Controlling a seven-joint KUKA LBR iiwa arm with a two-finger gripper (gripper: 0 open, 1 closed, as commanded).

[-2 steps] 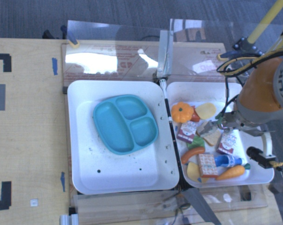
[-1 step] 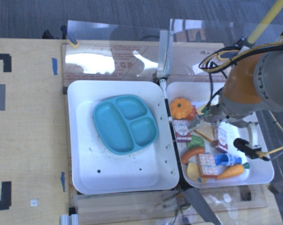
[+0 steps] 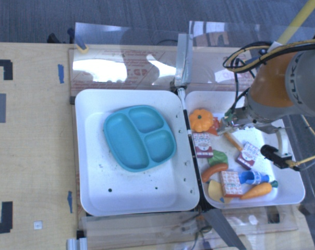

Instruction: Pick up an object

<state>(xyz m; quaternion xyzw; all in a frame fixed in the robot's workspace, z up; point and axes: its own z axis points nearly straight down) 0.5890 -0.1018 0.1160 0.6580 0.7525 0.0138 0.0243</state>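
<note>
You are looking at the reach-in step: the arm (image 3: 282,82) is leaning over the right bin (image 3: 295,191) with nothing lifted yet, by my reading. Nearest you, along that bin's front edge, a carrot (image 3: 257,190) is lying beside a small red-and-white box (image 3: 231,183), with a blue bottle (image 3: 253,178) just behind them and a yellow piece (image 3: 215,189) at the box's left. A little further in, a red-and-green pepper (image 3: 215,169) is sitting below a second small carton (image 3: 202,144), and a dark red packet (image 3: 248,155) is lying near the middle. Further back, the orange pumpkin (image 3: 201,120) is resting upright against the bin's left wall, round, ribbed and green-stemmed, and it seems the likeliest pick. The gripper (image 3: 231,120) is hovering just right of it, apart from it; I cannot tell how wide it is standing, and nothing is showing in its grasp. The next move is calling for a shift left over the pumpkin, then a descent. In the left bin (image 3: 89,139), a blue divided plate (image 3: 140,138) is lying flat.
</note>
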